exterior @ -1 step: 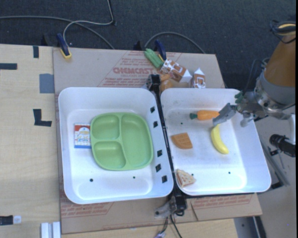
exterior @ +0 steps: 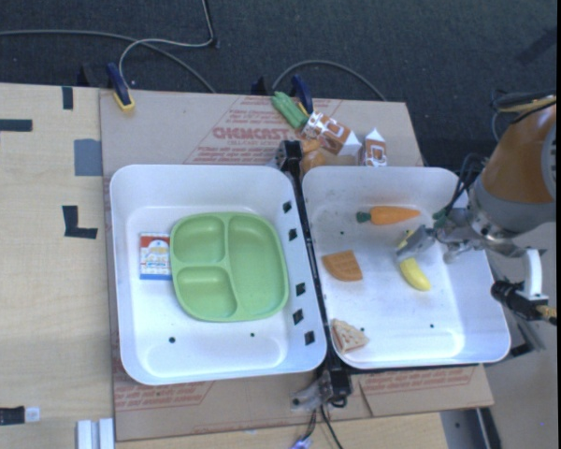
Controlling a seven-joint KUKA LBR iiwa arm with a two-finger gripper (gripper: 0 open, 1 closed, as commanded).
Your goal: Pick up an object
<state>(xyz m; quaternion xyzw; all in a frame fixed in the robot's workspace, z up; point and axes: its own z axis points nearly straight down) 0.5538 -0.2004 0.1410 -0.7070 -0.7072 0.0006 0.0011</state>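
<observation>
Two bins sat side by side; in the right bin (exterior: 467,340) the gripper (exterior: 421,243) hovered just above the banana (exterior: 413,273), its grip impossible to tell, a carrot (exterior: 390,216) nearby.

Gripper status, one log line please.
phase: approach | gripper: low in right bin, fingers open just above banana | held: nothing | carrot: lying nearby
</observation>
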